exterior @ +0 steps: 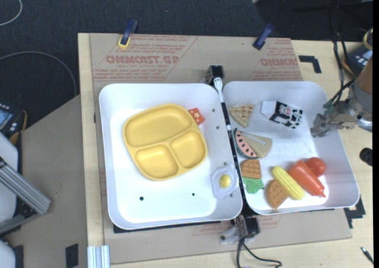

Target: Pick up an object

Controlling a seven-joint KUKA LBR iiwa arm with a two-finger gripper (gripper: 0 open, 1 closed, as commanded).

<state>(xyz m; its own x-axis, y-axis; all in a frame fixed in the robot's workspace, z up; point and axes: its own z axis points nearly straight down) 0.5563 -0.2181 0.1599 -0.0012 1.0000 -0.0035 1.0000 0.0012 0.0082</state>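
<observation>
Approach stage: the gripper, at the right bin's far-right rim with finger state indiscernible, should descend vertically over an isolated target, arguably the black-and-white carton near that bin's back wall.

Even, fairly bright overhead light washes the two white bins almost flat, with soft, short shadows under the yellow tray. The picture is mildly soft and grainy; the dark floor beyond the bench's far edge stays dim.
</observation>
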